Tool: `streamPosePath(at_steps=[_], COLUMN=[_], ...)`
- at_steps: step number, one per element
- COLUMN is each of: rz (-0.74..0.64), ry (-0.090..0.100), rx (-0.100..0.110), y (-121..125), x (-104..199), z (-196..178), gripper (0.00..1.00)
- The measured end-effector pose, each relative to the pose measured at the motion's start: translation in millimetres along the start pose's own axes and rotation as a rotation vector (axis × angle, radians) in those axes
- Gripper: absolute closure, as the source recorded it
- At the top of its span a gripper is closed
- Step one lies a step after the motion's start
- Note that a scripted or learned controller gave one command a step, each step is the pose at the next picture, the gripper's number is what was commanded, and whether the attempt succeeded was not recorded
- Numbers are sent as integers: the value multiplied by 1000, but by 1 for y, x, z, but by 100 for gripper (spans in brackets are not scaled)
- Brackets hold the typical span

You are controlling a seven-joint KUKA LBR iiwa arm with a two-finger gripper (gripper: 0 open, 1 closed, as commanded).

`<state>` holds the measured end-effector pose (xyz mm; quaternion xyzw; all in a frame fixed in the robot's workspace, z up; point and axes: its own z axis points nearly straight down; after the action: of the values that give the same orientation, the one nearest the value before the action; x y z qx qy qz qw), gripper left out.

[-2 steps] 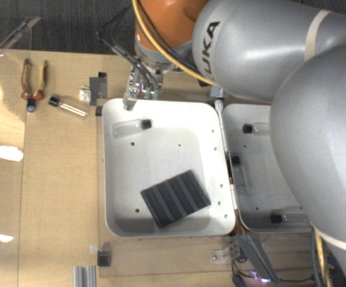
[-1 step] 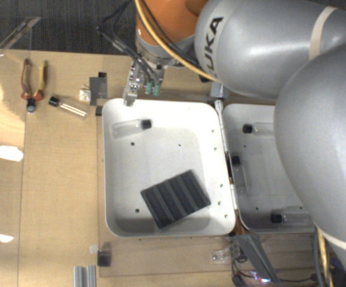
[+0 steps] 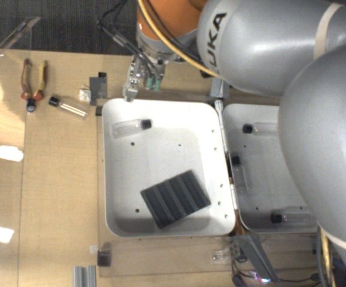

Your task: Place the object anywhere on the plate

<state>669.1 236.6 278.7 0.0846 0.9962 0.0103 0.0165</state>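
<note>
- Lying on the bare surface at far left are red-handled pliers and a small clear vial. Both are outside the bins and play no part in the task.
- Next comes the gripper, hanging just over the back rim of the left bin, near its back-left corner. Whether it is spread or closed I cannot tell, and nothing can be seen held in it.
- Just below it, inside the bin and close to that corner, lies a small clear tube with a dark cap. I take this to be the object. It rests flat on the bin floor, lengthwise along the back wall.
- It looks light, stiff and smooth, so it probably rolls and slips easily. The best hold is likely across the middle of its narrow body, square to its length. A pinch at the capped end could make it pivot or shoot out.
- Further right and toward the front lies a dark ribbed slab, set at an angle and well apart from the tube. I judge it to be the plate. Its grooves may keep a round thing from rolling off.
- The right bin sits beside it, partly covered by the arm.
</note>
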Motion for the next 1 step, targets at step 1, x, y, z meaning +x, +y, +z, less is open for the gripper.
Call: streamPosePath(at_steps=[1], rz=[-1], ry=[-7], rx=[-5], y=[1], x=[-2], z=[-13], gripper=[100])
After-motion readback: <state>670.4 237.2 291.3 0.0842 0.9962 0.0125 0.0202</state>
